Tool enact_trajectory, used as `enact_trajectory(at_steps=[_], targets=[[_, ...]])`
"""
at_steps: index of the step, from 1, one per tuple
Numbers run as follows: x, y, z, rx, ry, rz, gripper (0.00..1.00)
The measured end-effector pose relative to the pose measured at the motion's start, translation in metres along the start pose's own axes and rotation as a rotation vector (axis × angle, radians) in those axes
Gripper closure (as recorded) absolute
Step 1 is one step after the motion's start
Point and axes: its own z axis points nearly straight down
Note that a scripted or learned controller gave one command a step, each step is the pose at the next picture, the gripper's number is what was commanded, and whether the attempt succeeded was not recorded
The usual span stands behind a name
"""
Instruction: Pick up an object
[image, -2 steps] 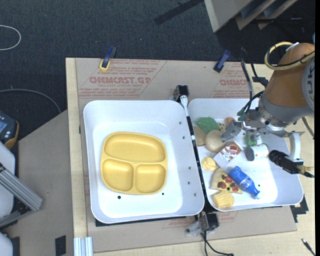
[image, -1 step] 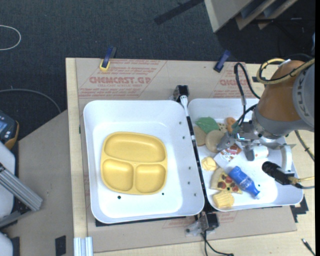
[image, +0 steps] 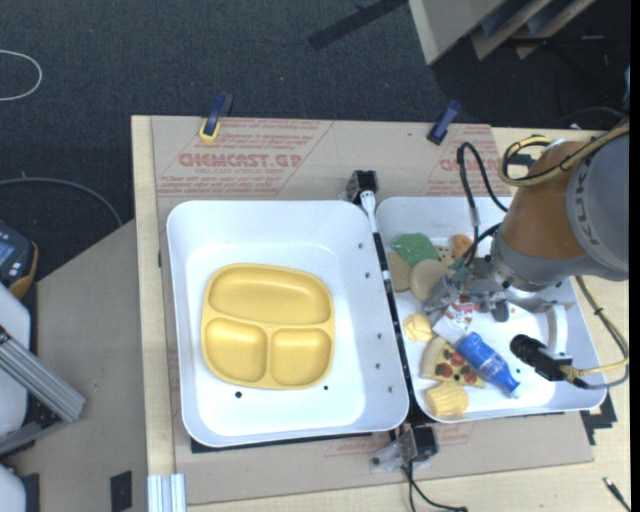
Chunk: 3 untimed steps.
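The right bin (image: 425, 207) holds several small toy items. A green piece (image: 412, 246) and a tan round piece (image: 427, 277) lie toward its back left. Near the front are a blue bottle (image: 488, 362), a pizza slice (image: 450, 366), a ridged yellow piece (image: 447, 401) and a small yellow piece (image: 417, 327). My gripper (image: 452, 298) hangs low over the middle of this bin, just right of the tan piece and above the bottle. The arm's orange band (image: 540, 215) and grey wrist cover the bin's right half. I cannot see anything held.
The left bin (image: 190, 232) holds a yellow divided plate (image: 267, 325). A black divider strip (image: 380, 270) runs between the bins. Cables (image: 470, 170) loop off the arm over the right bin's back edge. Blue clamps (image: 215, 115) sit at the board's far edge.
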Motion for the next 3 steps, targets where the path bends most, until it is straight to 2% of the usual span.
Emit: enact_trajectory(at_steps=[1,2,3], targets=[[-0.001,0.002,-0.014,-0.009,-0.003,0.001,1.0],[0.007,0.003,-0.074,-0.014,-0.005,-0.002,1.0],[0.006,0.015,-0.13,-0.015,-0.005,-0.002,1.0]])
